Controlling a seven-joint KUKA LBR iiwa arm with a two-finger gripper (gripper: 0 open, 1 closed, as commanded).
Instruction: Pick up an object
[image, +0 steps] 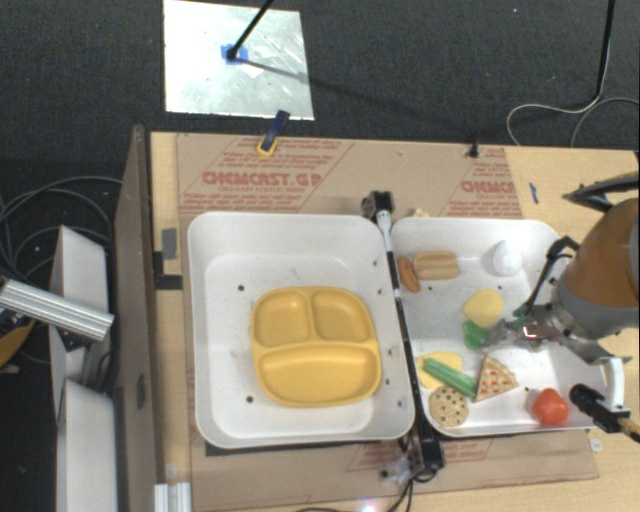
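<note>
Start at your left: the left bin carries 1 yellow divided plate, lying flat with its 3 compartments bare, and nothing there is a likely pick. Cross the divider and you reach the right bin, where the candidates sit crowded together. Near its upper left a hot dog lies just beside a tan bread roll, with a white round object further right. Below them a yellow lemon-like piece touches a small green piece. Along the lower edge you have a green stick lying over a yellow piece, a cookie, a pizza slice and, at the far right, a red tomato. The gripper hangs low at the bin's right side, between the lemon-like piece and the tomato; you cannot tell from here how it is set, and nothing is visibly held. Your risks come from crowding: a descent here could land between items and close on nothing, nudge the pizza slice or lemon-like piece aside, or catch 2 touching pieces at once. Flat items like the cookie may simply slip out.
</note>
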